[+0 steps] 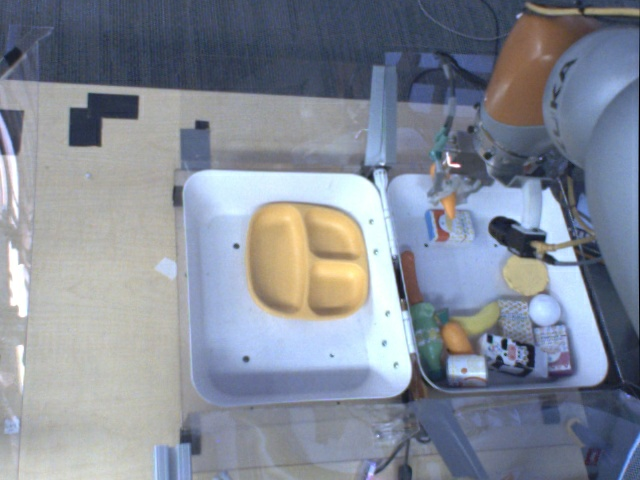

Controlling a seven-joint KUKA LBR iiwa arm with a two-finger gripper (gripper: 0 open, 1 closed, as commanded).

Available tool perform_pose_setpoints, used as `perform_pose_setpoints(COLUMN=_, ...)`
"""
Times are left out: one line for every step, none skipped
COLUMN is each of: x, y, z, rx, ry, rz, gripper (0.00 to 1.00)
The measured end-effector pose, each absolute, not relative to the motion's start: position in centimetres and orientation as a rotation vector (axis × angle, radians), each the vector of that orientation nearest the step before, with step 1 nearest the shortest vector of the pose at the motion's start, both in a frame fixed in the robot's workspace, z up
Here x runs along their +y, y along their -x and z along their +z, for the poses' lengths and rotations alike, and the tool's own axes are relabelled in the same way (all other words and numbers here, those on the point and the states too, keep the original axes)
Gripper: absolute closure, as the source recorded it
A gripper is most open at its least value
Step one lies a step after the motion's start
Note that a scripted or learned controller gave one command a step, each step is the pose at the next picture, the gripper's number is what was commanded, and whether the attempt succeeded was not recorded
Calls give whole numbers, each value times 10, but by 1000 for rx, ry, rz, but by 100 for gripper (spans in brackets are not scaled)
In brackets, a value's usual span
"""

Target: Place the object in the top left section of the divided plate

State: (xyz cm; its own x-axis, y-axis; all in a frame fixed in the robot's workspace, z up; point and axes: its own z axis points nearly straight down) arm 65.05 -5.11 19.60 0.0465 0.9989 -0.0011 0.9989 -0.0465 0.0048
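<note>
Hovering in the right bin (590,363) over a small carton (449,225), the gripper (447,173) left us unable to tell its jaw state; we logged the yellow divided plate (305,259) waiting apart in the left bin (215,368).

Robotics lab, not a home or kitchen. Pale wood desk (100,298) with black tape marks (98,116) at 10 o'clock, metal brackets (380,118) clamping two white bins (200,368) in place, clear guard panel (20,98) along the 9 o'clock edge. Loose cable (460,13) looped on grey carpet (220,18) at 12 o'clock. Industrial grey-orange arm (560,68) at 2 o'clock. Toy food (470,333) as test props.
</note>
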Motion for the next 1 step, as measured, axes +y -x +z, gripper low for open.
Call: perform_pose_setpoints(x=15, y=-625, z=185, rx=2258, ry=-2180, rz=6, gripper=100)
